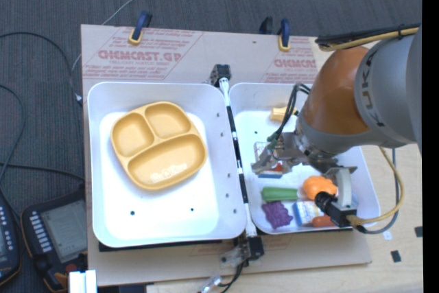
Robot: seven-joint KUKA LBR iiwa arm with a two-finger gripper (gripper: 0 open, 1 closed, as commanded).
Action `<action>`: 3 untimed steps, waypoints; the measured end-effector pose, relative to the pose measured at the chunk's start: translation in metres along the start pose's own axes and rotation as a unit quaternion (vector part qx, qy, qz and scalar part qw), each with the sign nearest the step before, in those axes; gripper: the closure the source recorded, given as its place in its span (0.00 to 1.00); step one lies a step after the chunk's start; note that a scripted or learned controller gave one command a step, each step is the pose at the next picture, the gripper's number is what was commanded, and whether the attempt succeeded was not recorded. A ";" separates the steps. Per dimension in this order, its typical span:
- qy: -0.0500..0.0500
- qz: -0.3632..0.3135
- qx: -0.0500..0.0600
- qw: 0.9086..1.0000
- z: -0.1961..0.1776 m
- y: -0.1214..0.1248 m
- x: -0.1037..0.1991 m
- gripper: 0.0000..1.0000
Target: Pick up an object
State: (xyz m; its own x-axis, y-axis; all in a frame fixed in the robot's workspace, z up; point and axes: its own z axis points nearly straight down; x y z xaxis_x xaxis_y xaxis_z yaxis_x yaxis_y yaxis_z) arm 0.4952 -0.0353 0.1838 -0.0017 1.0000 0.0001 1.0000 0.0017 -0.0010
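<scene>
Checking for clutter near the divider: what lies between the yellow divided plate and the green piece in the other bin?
In the camera view, between the yellow divided plate and the green piece lie bare white bin floor and the rims where the bins meet.

The arm [384, 89] has a smooth grey cylindrical housing with dark lettering on its side. A broad, glossy orange band [336, 89] wraps the section above the wrist. Below it sits a grey metal wrist block. Black and yellow cables [384, 213] run along the lower body.
</scene>
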 end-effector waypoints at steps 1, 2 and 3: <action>0.000 0.000 0.000 1.000 -0.016 -0.011 0.030 1.00; 0.000 0.000 0.000 1.000 -0.025 -0.010 0.030 1.00; 0.000 -0.001 0.000 1.000 -0.034 -0.009 0.031 1.00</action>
State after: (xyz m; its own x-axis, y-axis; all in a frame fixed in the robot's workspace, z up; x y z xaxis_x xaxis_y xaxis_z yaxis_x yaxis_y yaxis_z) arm 0.4866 -0.0046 0.2176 -0.0037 1.0000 -0.0001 1.0000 0.0037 -0.0012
